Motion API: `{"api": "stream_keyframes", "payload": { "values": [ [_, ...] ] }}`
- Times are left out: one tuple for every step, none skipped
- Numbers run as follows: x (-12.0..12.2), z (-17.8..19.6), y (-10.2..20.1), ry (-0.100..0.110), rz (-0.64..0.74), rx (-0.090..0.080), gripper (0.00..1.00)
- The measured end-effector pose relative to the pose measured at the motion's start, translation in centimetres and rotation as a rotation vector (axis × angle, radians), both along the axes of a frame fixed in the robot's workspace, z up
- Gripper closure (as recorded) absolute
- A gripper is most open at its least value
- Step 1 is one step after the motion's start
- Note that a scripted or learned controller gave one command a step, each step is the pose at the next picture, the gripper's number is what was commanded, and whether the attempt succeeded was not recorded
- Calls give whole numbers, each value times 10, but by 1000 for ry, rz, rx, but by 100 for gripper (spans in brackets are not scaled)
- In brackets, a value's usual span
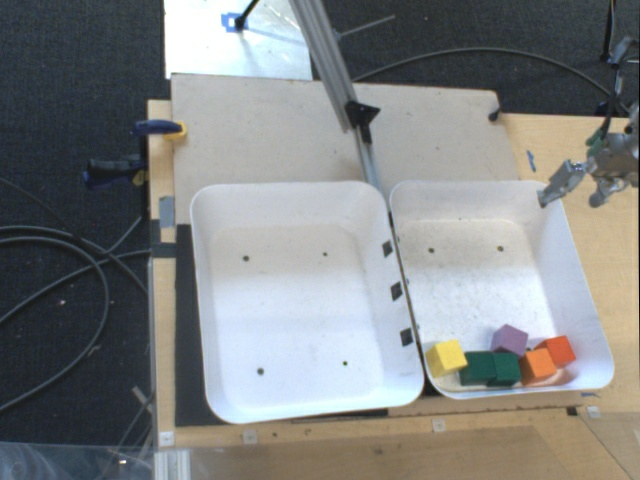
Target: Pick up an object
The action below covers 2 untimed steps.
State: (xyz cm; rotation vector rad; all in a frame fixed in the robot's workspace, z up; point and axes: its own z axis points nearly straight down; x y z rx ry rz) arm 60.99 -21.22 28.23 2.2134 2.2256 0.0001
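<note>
Several small blocks lie in the near corner of the right bin (560, 258): a yellow block (446, 357), a dark green block (491, 368), a purple block (509, 339), an orange block (538, 365) and a red-orange block (559, 349). They sit packed together against the bin's front wall. My gripper (578, 189) hangs at the view's right edge, over the far right rim of the right bin and well away from the blocks. Its fingers (554, 184) stand apart with nothing between them.
The left bin (215, 298) sits beside the right one, with black clips along the shared wall. A slanted metal pole (330, 53) crosses the bench behind the bins. Blue and yellow clamps (160, 128) sit at the bench's left edge, with cables on the floor.
</note>
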Motion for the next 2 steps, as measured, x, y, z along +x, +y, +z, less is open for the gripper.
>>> {"api": "stream_keyframes", "payload": {
  "values": [
    [-15, 102, 54, -10, 4, 0, 0],
    [-75, 218, 30, -10, -5, -2, 0]
  ]
}}
